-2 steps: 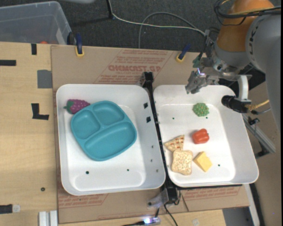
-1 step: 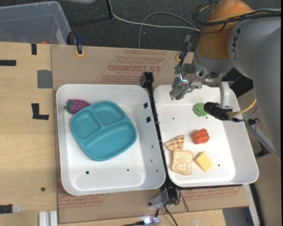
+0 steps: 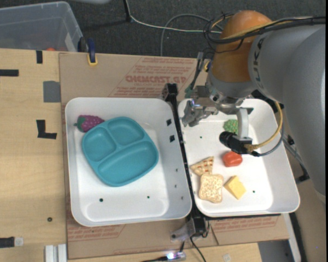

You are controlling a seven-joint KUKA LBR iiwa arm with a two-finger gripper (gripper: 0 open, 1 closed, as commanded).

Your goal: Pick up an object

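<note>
My gripper (image 3: pixel 193 114) hangs over the far left corner of the right bin (image 3: pixel 262 201), close to the wall between the two bins. Several toy foods lie in that bin. A green broccoli piece (image 3: pixel 230 126) sits partly under the wrist, and a red tomato (image 3: pixel 233 159) is just in front of it. Nearer the front are a waffle wedge (image 3: pixel 203 166), a slice of toast (image 3: pixel 211 188) and a yellow cheese block (image 3: pixel 235 188). No object shows under the gripper tip.
The left bin (image 3: pixel 126 206) holds a teal divided plate (image 3: pixel 119 149) and a purple bunch of grapes (image 3: pixel 89 123) at its far left. The grey arm (image 3: pixel 290 81) covers the right bin's far right side. A clear plastic tub (image 3: pixel 33 26) stands at the back left.
</note>
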